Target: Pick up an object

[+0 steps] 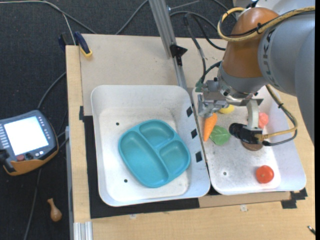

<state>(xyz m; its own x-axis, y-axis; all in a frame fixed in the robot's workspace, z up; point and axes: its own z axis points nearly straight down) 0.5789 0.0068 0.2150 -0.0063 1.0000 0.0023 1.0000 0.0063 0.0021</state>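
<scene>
Orange carrot [209,127] is being overhung at its thick end by the gripper [212,109], tip being pointed toward the view's bottom; gripper opening cannot be told.

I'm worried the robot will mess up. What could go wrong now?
The carrot lies close to the wall of the right bin, so it might get wedged against it or slip away. A green toy sits right beside the carrot and could be dragged or knocked along. The arm hangs over the crowded bin and may bump the pink toy beside it.
</scene>
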